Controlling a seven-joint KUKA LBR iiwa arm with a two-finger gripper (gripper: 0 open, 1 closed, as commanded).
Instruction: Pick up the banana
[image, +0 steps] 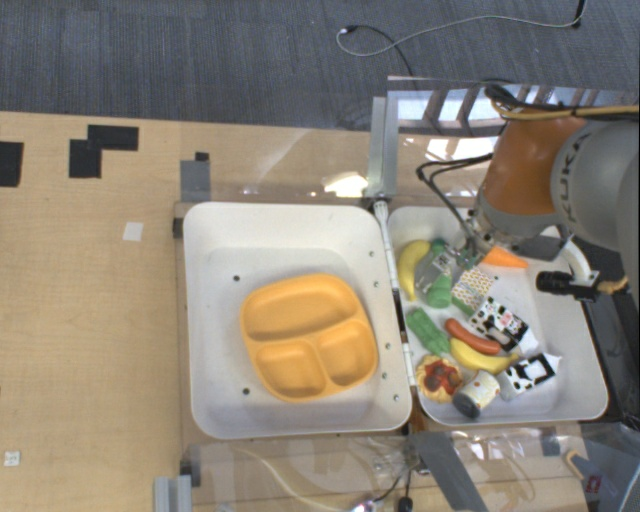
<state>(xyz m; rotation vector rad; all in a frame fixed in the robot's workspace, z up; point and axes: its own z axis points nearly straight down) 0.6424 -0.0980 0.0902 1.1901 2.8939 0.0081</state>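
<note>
Left bin (205, 330): tray (308, 335) inside, centred. Right bin (580, 385): banana (478, 356) near front, sausage (474, 336) just behind it, gripper (442, 264) over far left part.

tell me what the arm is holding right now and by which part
It cannot be told. The end effector sits low in the right bin among the toys, away from the banana.

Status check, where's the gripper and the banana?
Gripper low at right bin's upper left. Banana lying free, lower middle. Red sausage against it.
</note>
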